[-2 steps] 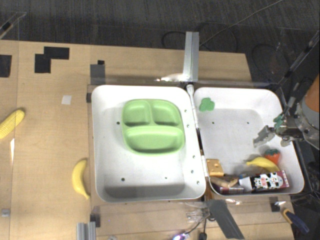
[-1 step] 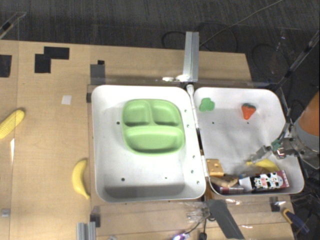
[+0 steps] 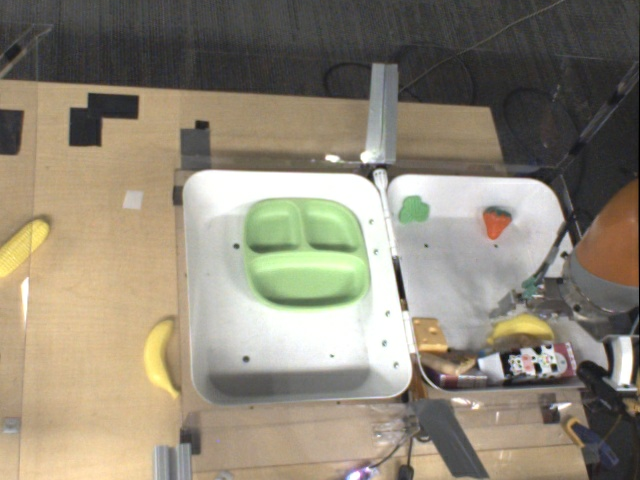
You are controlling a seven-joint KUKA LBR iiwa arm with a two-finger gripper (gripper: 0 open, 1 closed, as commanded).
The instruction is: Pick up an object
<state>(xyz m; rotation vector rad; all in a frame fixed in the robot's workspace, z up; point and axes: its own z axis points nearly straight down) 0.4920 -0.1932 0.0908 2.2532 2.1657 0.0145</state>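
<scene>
Gripper (image 3: 528,293): finger state can't be told here. You have the banana (image 3: 520,329) just below it in the right bin (image 3: 455,268), long axis left-right

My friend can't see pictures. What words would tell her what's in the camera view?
A grey and orange robot arm reaches from the right over a white bin holding a banana, a carrot, a small green toy and a milk carton. The other white bin holds a green divided plate.
</scene>
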